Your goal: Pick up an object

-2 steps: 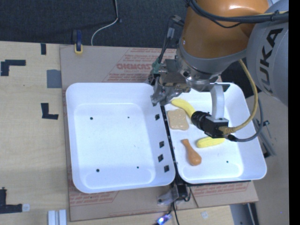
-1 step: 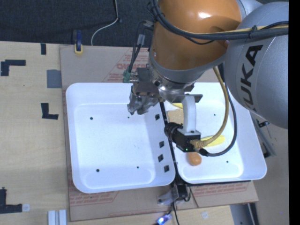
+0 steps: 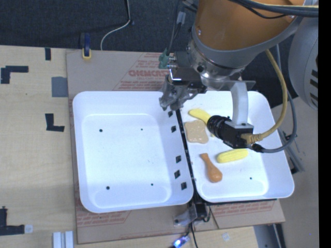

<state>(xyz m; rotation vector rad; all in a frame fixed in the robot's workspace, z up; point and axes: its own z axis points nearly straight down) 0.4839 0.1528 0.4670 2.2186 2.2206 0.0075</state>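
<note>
The arm (image 3: 243, 19) is reaching in from the right and hanging low over the 2 bins. Its gripper (image 3: 173, 98) is sitting over the far end of the line where the bins are meeting, just past the top edge of the right bin (image 3: 269, 185). It is dark and bunched up from here, so I cannot tell if it is open or closed. Nothing is showing inside it.

The left bin (image 3: 88, 154) is lying beside it. All 4 toys are lying in the right bin, so that is the bin to pick from. A banana (image 3: 198, 114) is lying nearest the gripper. A slice of bread (image 3: 196, 132) is touching it, close to the bin's left wall. A corn cob (image 3: 231, 156) and a drumstick (image 3: 211, 168) are lying nearer the front, a little apart from each other.

A black part (image 3: 227, 129) on the arm is hanging over the middle of the bin and hiding one end of the banana.

I am guessing the pick is only starting. The gripper is probably lining up near the banana, but it is sitting very close to the bin wall, and that could be getting in the way.
</note>
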